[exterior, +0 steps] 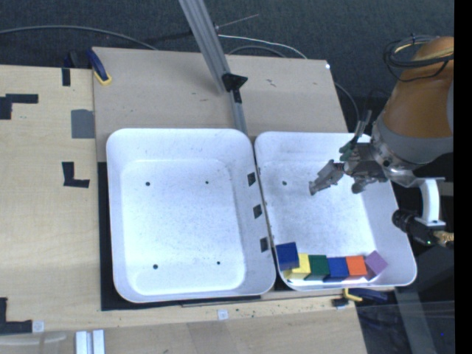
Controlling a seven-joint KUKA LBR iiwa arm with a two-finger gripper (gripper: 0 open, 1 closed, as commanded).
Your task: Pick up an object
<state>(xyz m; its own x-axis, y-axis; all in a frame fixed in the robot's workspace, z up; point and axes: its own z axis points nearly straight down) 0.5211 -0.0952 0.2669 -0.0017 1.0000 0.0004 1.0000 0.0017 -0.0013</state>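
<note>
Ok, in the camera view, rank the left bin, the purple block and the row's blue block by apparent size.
1. Left bin, largest by far.
2. Blue block and purple block: these look about alike, too close to rank.

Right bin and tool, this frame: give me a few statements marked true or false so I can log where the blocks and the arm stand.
1. The blocks lie in the right bin. True.
2. The blocks are scattered across the middle of that bin. False: they sit in a row along its near edge, from the blue block to the purple block.
3. The tool is above the right bin's upper part, apart from the blocks. True.
4. The tool holds the orange block. False: that block lies in the row by the bin's near edge.
5. A green block lies in the left bin. False: it is in the right bin's row.
</note>
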